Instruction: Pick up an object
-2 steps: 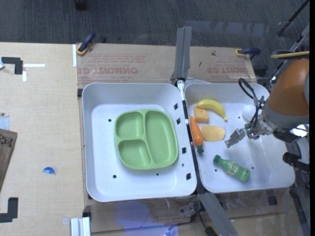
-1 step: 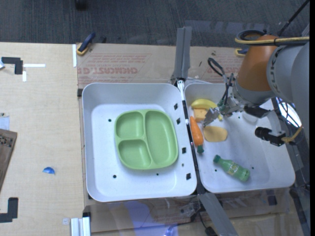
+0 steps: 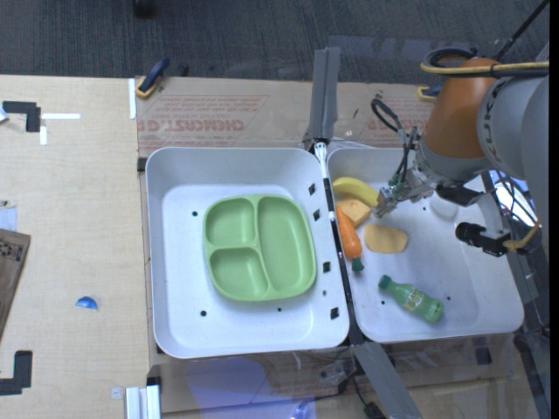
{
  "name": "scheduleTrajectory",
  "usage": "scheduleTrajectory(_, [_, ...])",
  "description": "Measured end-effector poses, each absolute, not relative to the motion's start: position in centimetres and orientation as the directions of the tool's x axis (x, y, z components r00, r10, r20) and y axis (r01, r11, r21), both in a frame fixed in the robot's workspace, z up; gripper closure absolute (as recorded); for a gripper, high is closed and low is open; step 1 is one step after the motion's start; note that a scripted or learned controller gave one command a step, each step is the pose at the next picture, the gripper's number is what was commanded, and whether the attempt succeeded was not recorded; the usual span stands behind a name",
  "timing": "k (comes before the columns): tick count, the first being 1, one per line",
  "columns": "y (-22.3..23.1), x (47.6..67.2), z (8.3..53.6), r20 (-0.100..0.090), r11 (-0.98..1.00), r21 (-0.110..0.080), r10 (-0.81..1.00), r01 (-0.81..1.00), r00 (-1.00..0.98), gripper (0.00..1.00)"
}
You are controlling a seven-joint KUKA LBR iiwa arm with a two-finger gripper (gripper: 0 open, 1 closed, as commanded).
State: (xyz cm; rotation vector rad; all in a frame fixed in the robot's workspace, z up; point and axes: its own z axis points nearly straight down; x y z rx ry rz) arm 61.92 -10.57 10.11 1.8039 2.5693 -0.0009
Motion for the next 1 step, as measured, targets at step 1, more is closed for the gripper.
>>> scheduleTrajectory(1, [-4.68,63.54,19.17,-0.002,0.131,0.000,0.991,0.991,-0.131,1.00])
